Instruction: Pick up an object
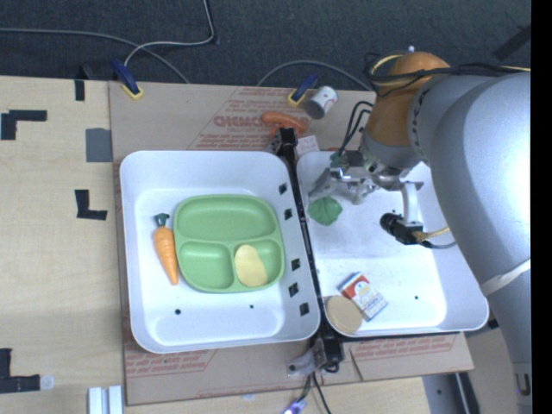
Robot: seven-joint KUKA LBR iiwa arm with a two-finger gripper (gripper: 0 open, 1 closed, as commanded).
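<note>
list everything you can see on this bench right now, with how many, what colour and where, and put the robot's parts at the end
Bins: 2, white, side by side on the bench.
Divided tray: 1, green, in the left bin.
Carrot: 1, orange, left of the tray.
Yellow piece: 1, yellow, in the tray's lower right compartment.
Green lump: 1, green, upper left of the right bin.
Small box: 1, red and white, lower right bin.
Tan disc: 1, tan, beside the box.
Clamps: 2, blue and yellow, along the bench's far edge.
Arm: 1, grey with orange band, from the right.
Gripper: 1, metallic, above the green lump.
</note>
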